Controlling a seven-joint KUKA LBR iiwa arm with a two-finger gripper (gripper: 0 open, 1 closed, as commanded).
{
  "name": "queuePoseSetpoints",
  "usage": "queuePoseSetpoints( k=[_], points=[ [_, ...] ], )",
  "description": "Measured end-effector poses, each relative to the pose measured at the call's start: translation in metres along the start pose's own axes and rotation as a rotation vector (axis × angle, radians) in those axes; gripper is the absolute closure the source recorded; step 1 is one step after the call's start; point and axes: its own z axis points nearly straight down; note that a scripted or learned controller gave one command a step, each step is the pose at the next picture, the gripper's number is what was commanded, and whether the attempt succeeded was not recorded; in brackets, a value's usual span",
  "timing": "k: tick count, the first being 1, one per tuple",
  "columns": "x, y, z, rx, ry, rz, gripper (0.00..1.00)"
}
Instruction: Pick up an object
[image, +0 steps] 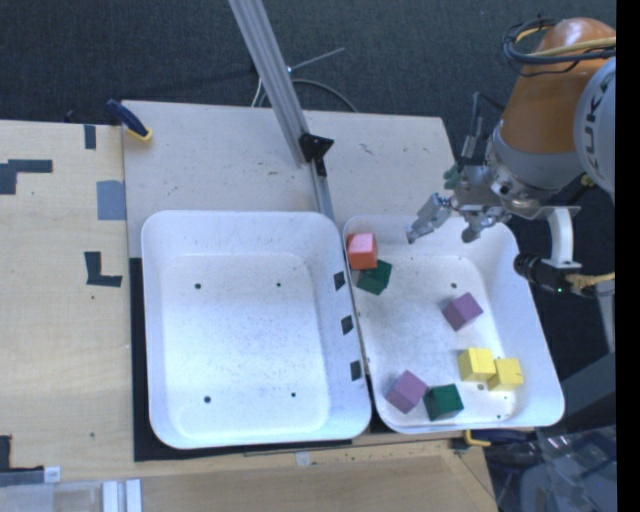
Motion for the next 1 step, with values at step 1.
queuePoseSetpoints(
  k=[1],
  points=[
    [-0.0569,-0.024,0.0808,0.009,-0.001,0.007,0.0]
  ],
)
